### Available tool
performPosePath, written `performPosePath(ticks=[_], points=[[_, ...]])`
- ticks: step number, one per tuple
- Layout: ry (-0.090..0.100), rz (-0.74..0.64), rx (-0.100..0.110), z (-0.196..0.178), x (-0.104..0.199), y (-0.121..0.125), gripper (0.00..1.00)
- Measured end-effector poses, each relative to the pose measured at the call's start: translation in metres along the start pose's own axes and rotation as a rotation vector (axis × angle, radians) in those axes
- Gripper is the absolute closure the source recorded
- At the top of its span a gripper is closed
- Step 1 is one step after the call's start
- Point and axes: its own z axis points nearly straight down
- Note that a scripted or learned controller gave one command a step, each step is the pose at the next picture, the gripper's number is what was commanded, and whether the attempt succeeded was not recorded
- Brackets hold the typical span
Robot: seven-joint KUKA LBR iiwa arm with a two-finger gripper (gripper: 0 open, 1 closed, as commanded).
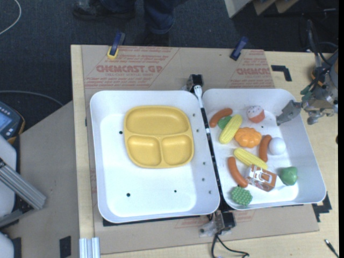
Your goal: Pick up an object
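Note:
The right bin (pixel 309 149) holds several toy foods: two corn cobs (pixel 231 129) (pixel 250 158), an orange pumpkin (pixel 247 137), a white egg (pixel 276 145), a red-and-white ball (pixel 255 112), sausages (pixel 220 116) (pixel 264 147) (pixel 236 172), a red-and-white packet (pixel 262 178), a green pepper (pixel 288 175) and a green broccoli piece (pixel 241 196). My gripper (pixel 299 115) hangs over the bin's upper right corner, open, with nothing between its fingers. It is right of the ball and above the egg.
In the left bin (pixel 107 160) lies a yellow three-compartment tray (pixel 159 135). Both bins rest on a cardboard sheet (pixel 161 63) held by clamps (pixel 114 46) (pixel 238 48) at the back edge. Grey equipment (pixel 16 187) stands at far left.

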Motion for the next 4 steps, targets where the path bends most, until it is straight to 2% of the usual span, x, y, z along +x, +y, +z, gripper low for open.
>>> performPosePath(ticks=[1,2,3,4], points=[[0.006,0.003,0.013,0.151,0.007,-0.049,0.00],[0.007,-0.009,0.004,0.146,0.102,-0.046,0.00],[0.005,-0.009,-0.008,0.040,0.179,-0.085,0.00],[0.000,0.000,-0.003,0.035,0.174,-0.085,1.00]])
